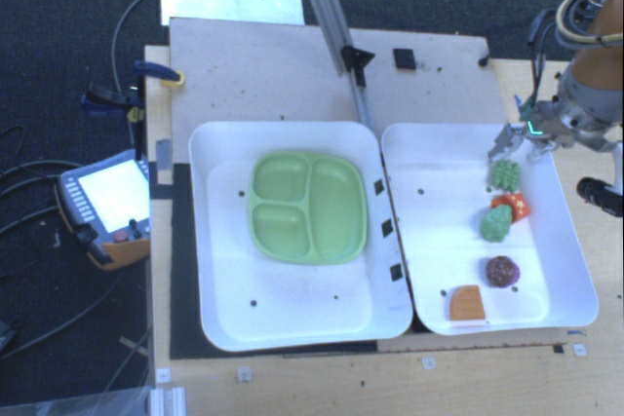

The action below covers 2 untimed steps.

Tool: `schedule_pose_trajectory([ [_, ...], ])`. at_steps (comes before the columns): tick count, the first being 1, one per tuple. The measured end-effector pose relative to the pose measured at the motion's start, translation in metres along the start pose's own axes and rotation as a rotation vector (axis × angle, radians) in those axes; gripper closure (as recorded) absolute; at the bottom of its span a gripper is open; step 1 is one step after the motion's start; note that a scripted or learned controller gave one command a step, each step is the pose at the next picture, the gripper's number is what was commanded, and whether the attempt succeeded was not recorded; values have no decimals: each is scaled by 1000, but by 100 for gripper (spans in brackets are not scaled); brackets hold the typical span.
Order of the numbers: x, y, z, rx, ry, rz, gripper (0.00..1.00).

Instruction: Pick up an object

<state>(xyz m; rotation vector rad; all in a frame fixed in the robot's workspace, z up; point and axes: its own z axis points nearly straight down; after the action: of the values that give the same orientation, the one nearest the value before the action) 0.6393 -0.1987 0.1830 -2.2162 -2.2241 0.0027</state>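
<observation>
Knobbly green object [505,175] below gripper [511,143]

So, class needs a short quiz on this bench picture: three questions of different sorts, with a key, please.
1. True or false: the green divided plate lies in the left bin.
2. Multiple choice: which item in the right bin lies nearest the claw? A) the orange wedge B) the dark round piece C) the green bumpy piece
3. Fill in: the plate has ___ compartments.

Key: 1 true. 2 C; it lies just below the claw, at the bin's far right side. 3 three.
</observation>
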Motion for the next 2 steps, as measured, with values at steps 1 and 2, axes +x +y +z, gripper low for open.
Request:
schedule_pose_trajectory([
  [1,0,1,-2,-5,-1,-1,0],
  [2,-5,5,58,-1,-1,1,0],
])
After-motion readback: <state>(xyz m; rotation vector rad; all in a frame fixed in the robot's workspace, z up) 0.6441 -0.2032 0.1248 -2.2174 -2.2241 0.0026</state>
